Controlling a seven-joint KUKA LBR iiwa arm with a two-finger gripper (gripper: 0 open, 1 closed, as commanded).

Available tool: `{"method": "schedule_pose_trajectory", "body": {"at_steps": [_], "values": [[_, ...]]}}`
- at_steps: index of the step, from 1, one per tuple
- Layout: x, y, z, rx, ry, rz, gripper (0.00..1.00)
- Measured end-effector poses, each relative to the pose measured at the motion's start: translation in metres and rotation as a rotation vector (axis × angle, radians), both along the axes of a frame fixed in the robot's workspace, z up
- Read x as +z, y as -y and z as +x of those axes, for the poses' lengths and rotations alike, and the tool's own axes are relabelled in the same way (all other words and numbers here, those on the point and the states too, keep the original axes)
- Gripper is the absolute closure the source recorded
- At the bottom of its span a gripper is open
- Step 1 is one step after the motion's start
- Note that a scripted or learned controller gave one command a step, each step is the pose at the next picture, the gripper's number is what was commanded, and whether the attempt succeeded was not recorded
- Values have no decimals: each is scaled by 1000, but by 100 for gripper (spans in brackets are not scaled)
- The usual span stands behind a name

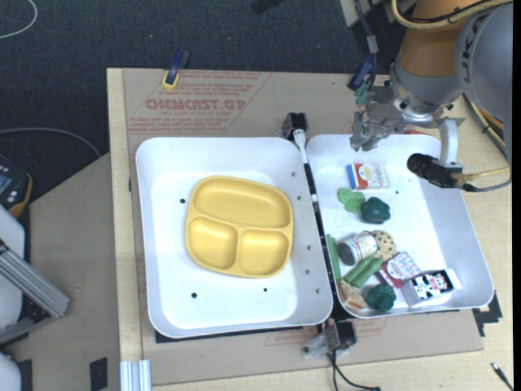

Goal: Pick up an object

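On the cardboard-topped bench (pixel 244 96), the metal claw (pixel 368 134) hangs, perhaps closed—cannot tell.

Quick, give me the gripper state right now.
Gripper: over the far edge of the right bin, above the small white card; nothing seen held; open or shut cannot be told.

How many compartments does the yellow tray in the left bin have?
3. The yellow tray has one long compartment across its far side and two smaller ones side by side along its near side, left and right. None looks hidden.
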State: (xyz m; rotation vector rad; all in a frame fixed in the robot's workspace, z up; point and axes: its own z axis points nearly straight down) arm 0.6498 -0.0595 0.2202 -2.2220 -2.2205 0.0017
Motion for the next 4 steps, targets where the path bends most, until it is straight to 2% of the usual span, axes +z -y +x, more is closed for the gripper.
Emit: {"method": "schedule_pose_trajectory", "body": {"at_steps": [1, 2, 3, 4], "values": [[-2, -15, -7, 2, -2, 1, 100], [12, -4, 2, 0, 6, -1, 100], [-4, -4, -1, 0, -2, 1, 100], [-3, -12, -3, 2, -2, 1, 100]]}}
